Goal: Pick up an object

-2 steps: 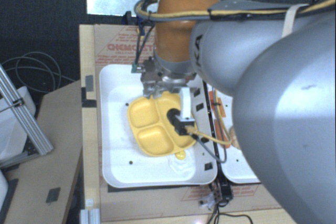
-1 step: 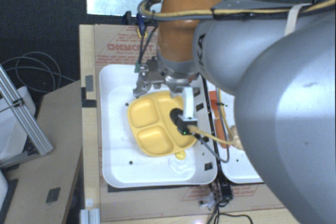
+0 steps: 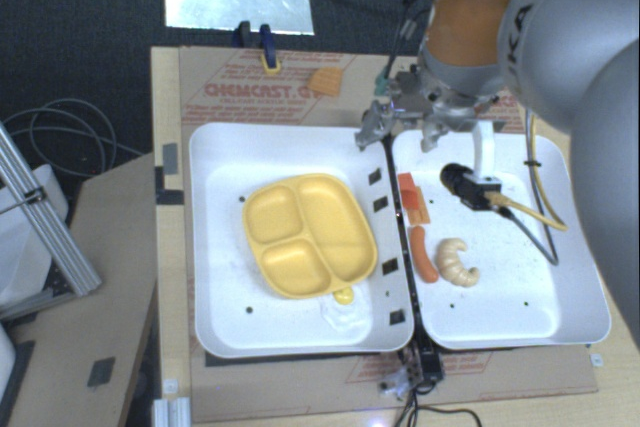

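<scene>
Camera view, two white bins (image 3: 225,335), one yellow tray (image 3: 305,235), one croissant (image 3: 455,261)

Blue-and-yellow clamp (image 3: 262,43) on the cardboard (image 3: 280,87) behind the bins.

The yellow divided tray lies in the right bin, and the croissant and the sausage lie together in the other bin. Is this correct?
Not quite. The camera view shows the yellow divided tray in the left bin, not the right one. The croissant and the sausage do lie together in the other bin, the right bin.
</scene>
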Controlling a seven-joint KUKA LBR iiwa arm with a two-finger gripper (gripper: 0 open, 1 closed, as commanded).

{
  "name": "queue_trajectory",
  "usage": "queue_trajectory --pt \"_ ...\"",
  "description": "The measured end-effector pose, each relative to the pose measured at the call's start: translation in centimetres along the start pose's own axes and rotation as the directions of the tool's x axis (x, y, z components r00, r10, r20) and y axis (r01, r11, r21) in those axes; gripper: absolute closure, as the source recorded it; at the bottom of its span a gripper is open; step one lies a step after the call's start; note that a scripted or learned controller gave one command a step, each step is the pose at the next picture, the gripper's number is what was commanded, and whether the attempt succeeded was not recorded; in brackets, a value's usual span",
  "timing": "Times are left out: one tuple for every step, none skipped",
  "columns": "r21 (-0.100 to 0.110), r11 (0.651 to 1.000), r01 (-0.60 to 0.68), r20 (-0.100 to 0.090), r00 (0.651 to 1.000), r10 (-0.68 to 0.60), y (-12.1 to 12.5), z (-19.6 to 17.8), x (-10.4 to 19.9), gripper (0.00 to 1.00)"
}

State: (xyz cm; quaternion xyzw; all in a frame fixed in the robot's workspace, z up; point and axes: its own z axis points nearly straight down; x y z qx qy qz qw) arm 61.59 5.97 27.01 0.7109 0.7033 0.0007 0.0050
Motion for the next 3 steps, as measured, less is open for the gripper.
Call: queue_trajectory --pt "0.022 1.000 0.020 -0.008 1.000 -0.020 -8.5 9.2 7.7 0.00" --pt "0.008 1.000 0.022 -0.009 1.000 -0.022 -10.2 8.5 15.6 0.00" --pt "0.011 1.000 0.016 -0.005 1.000 -0.016 -7.3 14.5 17.5 0.00"
